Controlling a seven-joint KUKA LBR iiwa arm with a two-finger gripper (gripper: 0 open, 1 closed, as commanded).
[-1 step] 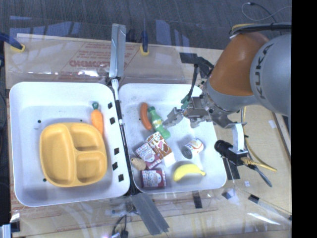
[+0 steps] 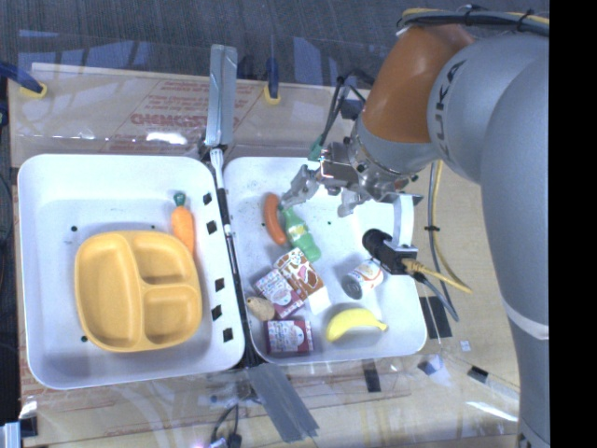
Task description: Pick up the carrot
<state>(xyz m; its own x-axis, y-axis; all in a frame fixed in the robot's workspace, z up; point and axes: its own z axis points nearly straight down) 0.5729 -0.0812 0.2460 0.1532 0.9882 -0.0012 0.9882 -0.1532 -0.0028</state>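
Orange carrot lies in the left bin, well apart from the end effector.

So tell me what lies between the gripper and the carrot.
In the camera view, between the gripper and the carrot lie a red sausage and the bins' meeting walls.

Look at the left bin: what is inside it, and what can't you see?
Inside the left bin are a yellow divided plate and the carrot, lying beside the plate's upper right edge. The bin floor under the plate is covered.
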